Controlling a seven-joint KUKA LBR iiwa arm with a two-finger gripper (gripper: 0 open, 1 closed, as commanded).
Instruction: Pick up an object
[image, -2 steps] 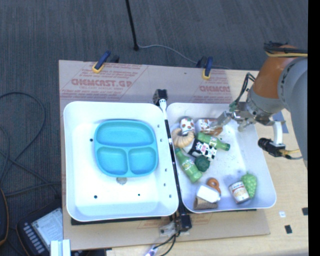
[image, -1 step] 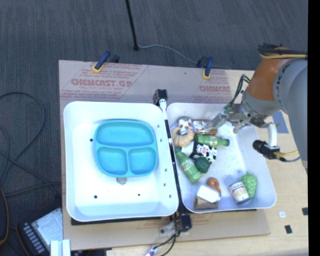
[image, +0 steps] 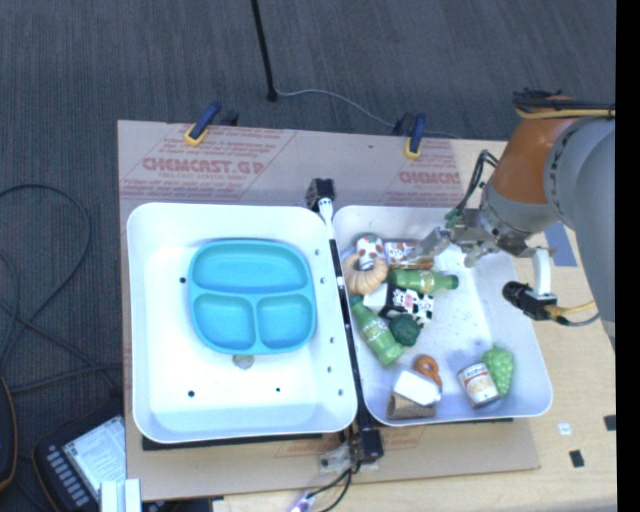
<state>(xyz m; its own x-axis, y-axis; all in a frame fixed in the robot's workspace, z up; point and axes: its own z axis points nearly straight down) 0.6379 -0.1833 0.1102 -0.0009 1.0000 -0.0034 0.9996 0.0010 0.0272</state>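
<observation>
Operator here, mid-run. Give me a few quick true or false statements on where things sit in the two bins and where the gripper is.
1. The blue tray lies in the left bin. True.
2. The gripper is over the left bin. False: it is over the upper part of the right bin.
3. The small can sits near the right bin's lower right corner. True.
4. The green bottle lies in the blue tray. False: it lies in the right bin, near the divider.
5. The bunch of green grapes is beside the can. True.
</observation>
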